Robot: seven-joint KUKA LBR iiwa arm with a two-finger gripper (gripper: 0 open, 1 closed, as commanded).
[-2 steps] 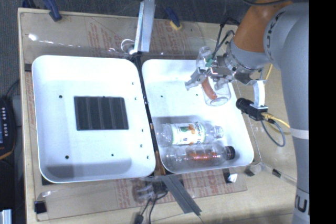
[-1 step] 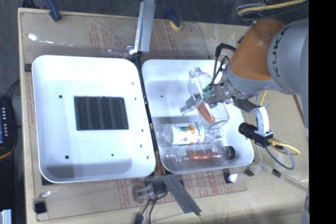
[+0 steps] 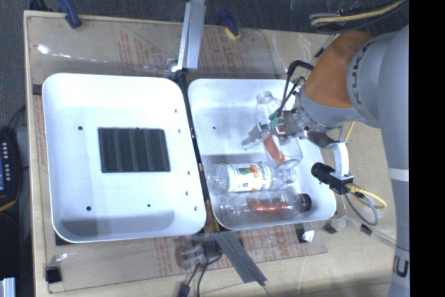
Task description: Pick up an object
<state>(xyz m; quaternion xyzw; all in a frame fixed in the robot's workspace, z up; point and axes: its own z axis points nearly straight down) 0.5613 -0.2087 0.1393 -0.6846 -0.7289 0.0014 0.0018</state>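
Grey arm (image 3: 368,80) reaches into right bin (image 3: 208,101). Gripper (image 3: 272,130) low among clear bottles; finger opening cannot tell. Labelled bottle (image 3: 245,177) and bottle with black cap (image 3: 268,205) lie near front wall.

You look down at a slant from one fixed camera above the bench (image 3: 104,257), both white bins (image 3: 115,97) in frame, the arm (image 3: 379,80) entering from the right.

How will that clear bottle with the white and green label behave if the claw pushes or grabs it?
The labelled bottle lies on its side, so it would probably roll. Its clear plastic looks smooth, likely light and slippery. The black-capped bottle lies close beside it and may get nudged.
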